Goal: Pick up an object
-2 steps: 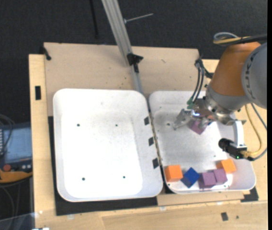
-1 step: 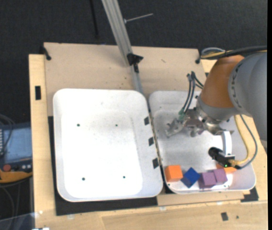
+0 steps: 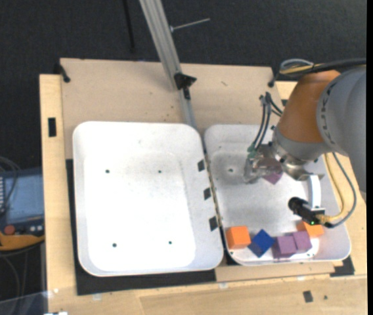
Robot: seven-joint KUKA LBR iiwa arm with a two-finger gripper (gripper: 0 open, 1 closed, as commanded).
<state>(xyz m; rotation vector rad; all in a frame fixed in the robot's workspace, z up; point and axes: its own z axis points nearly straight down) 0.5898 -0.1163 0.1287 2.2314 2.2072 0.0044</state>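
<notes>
Claw [image 3: 261, 169] first: it hangs over the upper middle of the right bin, and whether it is clenched or released I cannot tell, because the wrist above hides its tip from this slanted view. A small purple block [image 3: 274, 175] shows right against its lower right side. It may be in the grasp, or it may merely lie on the bin floor beneath. That block reads as the likeliest target of the pick.

Going down in size from there, the bench [image 3: 127, 90] is a pale board carrying everything. The left bin [image 3: 91, 143] is the bigger of the 2 trays, and its floor shows a few dark dots. The right bin [image 3: 229, 143] touches it along a shared edge, probably so that objects can be moved from 1 tray to the other with a short reach.

The arm [image 3: 318, 117] enters from the right, its orange band above the wrist, bent down steeply so that the tool meets the bin floor from above.

4 loose pieces crowd the near rim of the right bin: an orange block [image 3: 238, 236], a blue block [image 3: 261, 243] touching it, then a purple pair [image 3: 293, 245] side by side. They likely gathered there because the rounded wall stops anything that slides. Being packed together, they would be awkward to grip, which may be why the lone block is favoured.
</notes>
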